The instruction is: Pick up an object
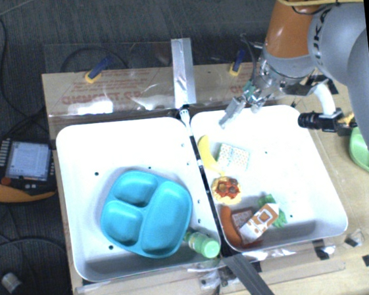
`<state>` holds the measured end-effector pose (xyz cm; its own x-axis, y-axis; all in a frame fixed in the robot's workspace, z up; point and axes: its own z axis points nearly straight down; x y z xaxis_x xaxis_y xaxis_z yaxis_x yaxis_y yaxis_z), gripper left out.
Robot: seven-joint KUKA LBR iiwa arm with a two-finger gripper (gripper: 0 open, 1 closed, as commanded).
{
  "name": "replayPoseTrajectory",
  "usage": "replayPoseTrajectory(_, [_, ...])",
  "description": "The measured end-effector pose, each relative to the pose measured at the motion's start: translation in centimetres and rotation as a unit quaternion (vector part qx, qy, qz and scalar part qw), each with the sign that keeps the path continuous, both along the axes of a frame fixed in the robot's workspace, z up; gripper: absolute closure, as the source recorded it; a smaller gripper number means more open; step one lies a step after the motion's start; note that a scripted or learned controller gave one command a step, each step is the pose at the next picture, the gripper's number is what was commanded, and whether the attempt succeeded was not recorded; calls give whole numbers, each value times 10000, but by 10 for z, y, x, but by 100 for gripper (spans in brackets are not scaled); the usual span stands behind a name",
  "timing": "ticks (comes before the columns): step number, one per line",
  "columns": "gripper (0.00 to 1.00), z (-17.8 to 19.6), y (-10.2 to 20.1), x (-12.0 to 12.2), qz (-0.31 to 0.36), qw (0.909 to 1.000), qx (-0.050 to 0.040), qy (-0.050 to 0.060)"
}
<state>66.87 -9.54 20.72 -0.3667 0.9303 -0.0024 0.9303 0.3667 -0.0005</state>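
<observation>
We see the gripper (232, 113) hanging over the far edge of the right bin (305, 163), and we cannot tell how it is set. Below it lie a banana (204, 153), a white packet (233, 157) and a brown carton (258, 222). No writing on them is readable.

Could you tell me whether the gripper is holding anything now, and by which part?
Nothing is held: the two-finger gripper hovers bare above the right white bin's far edge.

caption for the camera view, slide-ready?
Pincer hovers at right bin's far edge, above banana; blue tray in left bin.
</observation>
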Motion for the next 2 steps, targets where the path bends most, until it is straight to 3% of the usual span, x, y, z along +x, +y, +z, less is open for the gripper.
replayPoseTrajectory(1, [0, -102, -5, -33, 8, 10000, 9, 2])
replayPoseTrajectory(2, [0, -23, 34, -21, 317, 9995, 13, -2])
